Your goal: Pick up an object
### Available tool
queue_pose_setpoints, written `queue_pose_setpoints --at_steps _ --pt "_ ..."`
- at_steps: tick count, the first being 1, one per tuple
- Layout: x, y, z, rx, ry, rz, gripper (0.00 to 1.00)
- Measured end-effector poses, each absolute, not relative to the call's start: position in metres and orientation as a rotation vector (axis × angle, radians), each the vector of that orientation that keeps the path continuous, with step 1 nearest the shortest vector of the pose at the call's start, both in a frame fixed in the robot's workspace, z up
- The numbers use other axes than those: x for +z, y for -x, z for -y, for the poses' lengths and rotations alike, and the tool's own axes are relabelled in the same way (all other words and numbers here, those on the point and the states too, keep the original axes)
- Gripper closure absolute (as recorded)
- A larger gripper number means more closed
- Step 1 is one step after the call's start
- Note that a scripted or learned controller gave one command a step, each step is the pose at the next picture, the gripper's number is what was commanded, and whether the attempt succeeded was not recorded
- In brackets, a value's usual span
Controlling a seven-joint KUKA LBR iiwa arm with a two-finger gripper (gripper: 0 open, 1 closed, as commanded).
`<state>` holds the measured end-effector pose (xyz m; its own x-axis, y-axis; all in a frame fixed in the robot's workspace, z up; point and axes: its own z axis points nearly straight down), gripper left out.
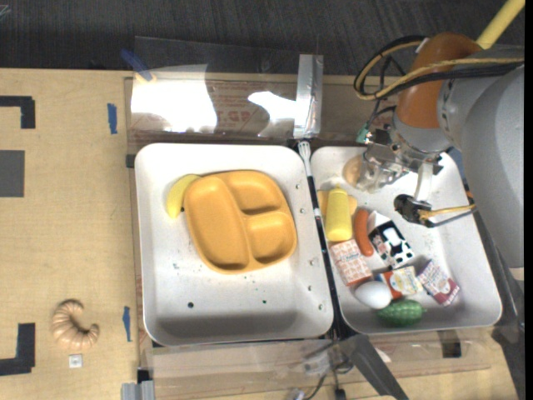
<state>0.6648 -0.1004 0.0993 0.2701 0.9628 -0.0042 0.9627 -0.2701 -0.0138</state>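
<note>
The gripper [376, 171] was seen over the right bin [475, 248], at twelve o'clock from the yellow block [337, 213]; its grip could not be told. Cartons [391, 248], an egg [372, 294] and a green piece [400, 312] were crowded at six o'clock.

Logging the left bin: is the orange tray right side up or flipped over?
Right side up: the tray shows its hollow compartments facing up, lying flat in the left bin.

The grey arm's gripper [375, 167] hangs low over the back of the right white bin [475, 248]. Just in front of it lies a yellow block [337, 213], with a red sausage toy [361, 230], a white egg [374, 294] and a green bumpy toy [401, 312] farther forward. Off to its side, the left white bin [158, 223] holds an orange divided plastic tray [240, 218].
</note>
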Motion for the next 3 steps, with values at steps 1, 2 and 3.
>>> queue_pose_setpoints --at_steps 1,2,3 --pt "0.097 -0.662 0.102 0.035 2.491 1.886 0.00" --pt "0.188 -0.609 0.068 -0.006 2.634 1.714 0.00" --pt "0.122 -0.565 0.101 -0.022 2.803 1.444 0.00"
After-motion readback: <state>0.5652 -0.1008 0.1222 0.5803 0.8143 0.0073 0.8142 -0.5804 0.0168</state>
